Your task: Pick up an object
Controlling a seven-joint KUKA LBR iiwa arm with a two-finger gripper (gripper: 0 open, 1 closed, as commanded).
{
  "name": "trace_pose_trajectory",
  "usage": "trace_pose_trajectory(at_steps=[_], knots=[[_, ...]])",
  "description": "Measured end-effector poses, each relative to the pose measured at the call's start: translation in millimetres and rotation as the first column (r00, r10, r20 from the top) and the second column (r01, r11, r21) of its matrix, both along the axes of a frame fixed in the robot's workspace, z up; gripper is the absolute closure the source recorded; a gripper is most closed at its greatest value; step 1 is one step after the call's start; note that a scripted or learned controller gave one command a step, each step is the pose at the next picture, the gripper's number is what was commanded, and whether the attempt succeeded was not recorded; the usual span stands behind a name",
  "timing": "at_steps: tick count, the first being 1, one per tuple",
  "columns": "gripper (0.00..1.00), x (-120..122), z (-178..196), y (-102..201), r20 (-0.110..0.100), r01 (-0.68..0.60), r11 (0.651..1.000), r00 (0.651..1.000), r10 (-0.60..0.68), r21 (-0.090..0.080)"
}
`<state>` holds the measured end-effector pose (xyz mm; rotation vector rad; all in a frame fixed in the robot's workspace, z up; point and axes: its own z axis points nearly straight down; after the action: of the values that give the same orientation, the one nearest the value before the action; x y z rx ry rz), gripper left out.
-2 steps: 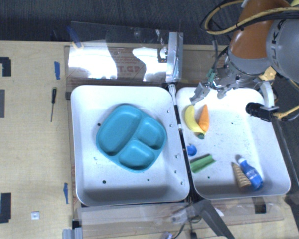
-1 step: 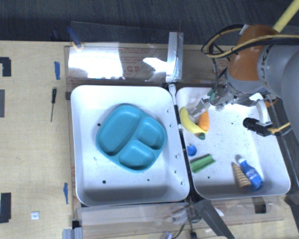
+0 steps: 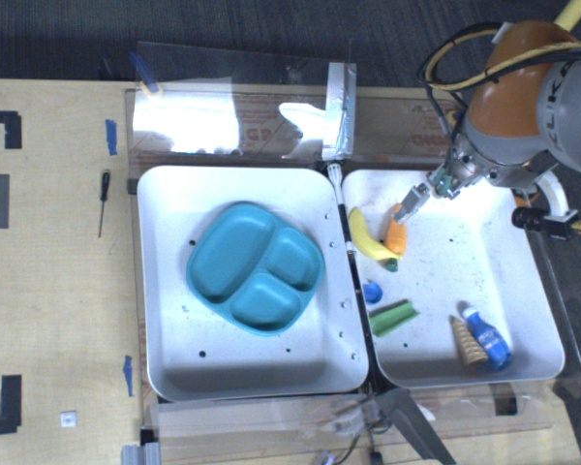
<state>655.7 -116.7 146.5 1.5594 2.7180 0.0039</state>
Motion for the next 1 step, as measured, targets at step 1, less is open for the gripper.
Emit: trace_pose_trajectory(at_steps=[1], knots=[[0.00, 0.5, 41.5, 36.6, 0.001, -0.101, 0.995, 0.995, 0.101, 0.000]])
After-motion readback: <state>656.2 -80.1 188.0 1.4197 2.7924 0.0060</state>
